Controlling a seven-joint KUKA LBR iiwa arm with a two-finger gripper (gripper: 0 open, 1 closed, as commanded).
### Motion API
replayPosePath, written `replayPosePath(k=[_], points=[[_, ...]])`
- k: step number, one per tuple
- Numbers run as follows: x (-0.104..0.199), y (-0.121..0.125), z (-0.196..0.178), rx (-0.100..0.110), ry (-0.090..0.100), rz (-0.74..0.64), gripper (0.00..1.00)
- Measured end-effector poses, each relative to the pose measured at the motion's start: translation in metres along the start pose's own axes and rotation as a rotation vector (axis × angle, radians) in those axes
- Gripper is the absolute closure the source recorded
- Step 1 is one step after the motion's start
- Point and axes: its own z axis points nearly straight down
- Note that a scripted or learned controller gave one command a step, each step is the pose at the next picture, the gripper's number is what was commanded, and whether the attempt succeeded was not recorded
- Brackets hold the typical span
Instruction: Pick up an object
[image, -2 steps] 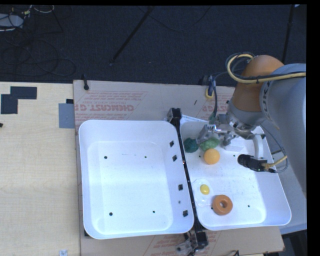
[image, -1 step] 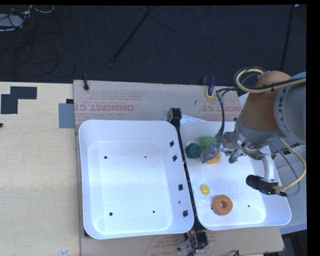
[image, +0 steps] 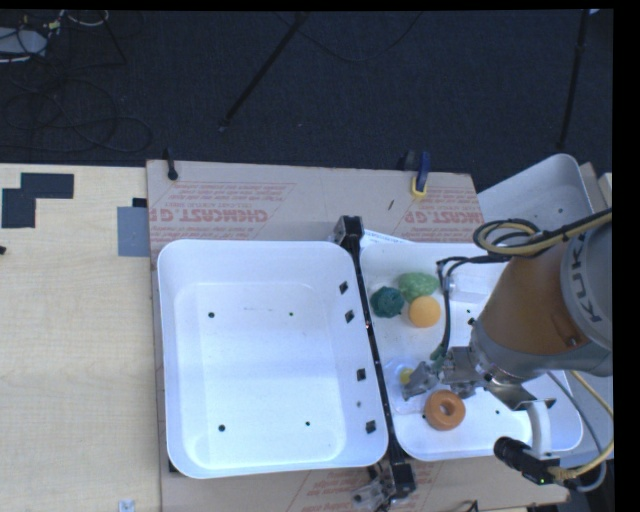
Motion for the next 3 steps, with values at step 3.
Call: replayPosePath(k=[3], points=[[0.002,0.018,0.032,-0.01,-0.003,0.003,0.0]])
